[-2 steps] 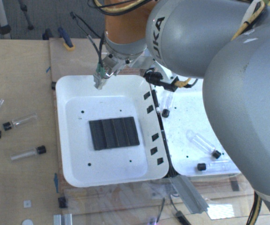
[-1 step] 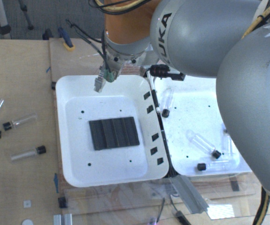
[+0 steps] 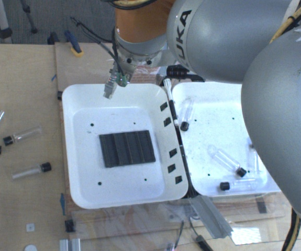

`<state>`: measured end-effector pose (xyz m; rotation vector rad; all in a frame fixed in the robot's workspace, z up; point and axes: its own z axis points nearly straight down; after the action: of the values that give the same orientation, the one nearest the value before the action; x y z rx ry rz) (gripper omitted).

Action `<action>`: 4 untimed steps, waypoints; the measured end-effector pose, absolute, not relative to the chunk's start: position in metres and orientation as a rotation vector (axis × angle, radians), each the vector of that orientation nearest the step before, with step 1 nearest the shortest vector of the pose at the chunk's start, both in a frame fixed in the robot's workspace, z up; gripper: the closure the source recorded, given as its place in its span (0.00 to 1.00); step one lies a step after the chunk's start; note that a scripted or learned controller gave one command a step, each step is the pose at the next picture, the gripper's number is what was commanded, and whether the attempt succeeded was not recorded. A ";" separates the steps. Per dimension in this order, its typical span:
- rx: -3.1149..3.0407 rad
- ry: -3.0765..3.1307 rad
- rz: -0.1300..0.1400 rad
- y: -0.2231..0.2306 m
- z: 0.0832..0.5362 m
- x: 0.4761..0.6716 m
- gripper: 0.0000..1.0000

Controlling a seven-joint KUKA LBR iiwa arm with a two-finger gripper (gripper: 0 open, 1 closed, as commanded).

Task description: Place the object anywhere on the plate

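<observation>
The end effector [image 3: 110, 89] hangs over the left bin's [image 3: 82, 192] back edge, far above the dark plate [image 3: 127, 148]. I cannot tell if it is open.

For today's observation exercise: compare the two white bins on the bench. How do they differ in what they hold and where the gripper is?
The left bin holds a dark ribbed plate lying flat; the right bin holds several clear vials with black caps lying scattered. The gripper is over the left bin's far rim, while the arm's grey body covers part of the right bin. Both are shallow, white and set side by side.
</observation>
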<state>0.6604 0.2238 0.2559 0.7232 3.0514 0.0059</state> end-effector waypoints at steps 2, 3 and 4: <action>0.841 3.028 0.000 0.224 0.235 0.655 1.00; -0.217 3.129 0.005 0.226 0.255 0.648 1.00; -0.366 3.119 0.003 0.226 0.223 0.658 1.00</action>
<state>0.6580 0.2261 0.2229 -0.3663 3.1194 0.0030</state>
